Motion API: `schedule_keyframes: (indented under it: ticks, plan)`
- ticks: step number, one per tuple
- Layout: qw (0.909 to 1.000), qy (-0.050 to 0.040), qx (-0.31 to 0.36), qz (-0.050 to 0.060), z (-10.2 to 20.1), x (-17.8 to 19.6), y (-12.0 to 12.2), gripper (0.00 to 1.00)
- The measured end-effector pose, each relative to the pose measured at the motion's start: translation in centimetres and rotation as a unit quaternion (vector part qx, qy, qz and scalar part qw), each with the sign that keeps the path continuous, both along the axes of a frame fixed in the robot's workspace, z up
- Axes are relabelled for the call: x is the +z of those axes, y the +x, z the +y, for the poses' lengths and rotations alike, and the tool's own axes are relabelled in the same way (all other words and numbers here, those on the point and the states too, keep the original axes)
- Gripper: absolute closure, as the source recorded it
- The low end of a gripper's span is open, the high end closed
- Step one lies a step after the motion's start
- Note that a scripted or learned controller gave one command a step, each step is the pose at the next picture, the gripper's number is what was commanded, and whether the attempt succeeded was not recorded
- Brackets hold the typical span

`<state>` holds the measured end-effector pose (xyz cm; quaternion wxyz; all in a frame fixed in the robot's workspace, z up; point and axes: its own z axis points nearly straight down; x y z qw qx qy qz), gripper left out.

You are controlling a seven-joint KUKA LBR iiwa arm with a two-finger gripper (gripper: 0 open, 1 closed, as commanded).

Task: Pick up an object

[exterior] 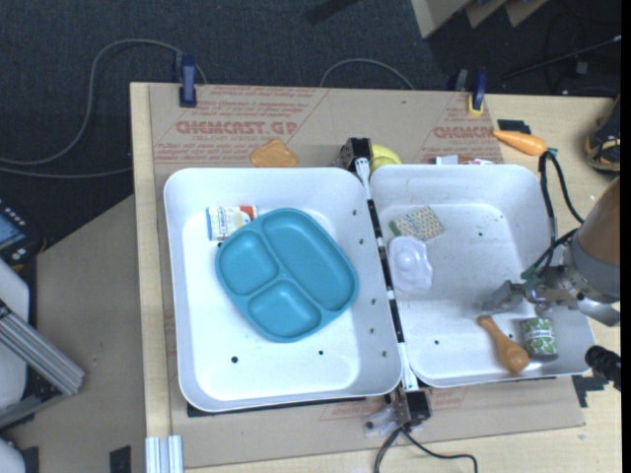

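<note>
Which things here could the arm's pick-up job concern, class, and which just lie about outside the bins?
In the bins, candidates:
blue divided plate
small carton
clear plastic piece
patterned pad
wooden-handled tool
small green item
The gripper is beside these last two.

On the bench, lying about:
orange piece
yellow object
orange carrot-like item

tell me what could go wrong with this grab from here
The gripper is low in the right bin, next to an orange-brown piece and a small green object. They lie close together, so closing could nudge one away or catch both. Both also sit near the bin's front wall, which may block the fingers.
</note>
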<state>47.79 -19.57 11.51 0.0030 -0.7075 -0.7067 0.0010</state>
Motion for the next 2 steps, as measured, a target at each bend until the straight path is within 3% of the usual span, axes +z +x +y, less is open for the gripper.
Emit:
schedule_keyframes:
  ticks: [1,2]
  plan:
    - [1.0000,0.0007,0.003,0.000,4.4,-3.3,0.1,0.00]
    - [1.0000,-0.0013,0.000,-0.003,4.1,-2.1,0.1,1.00]
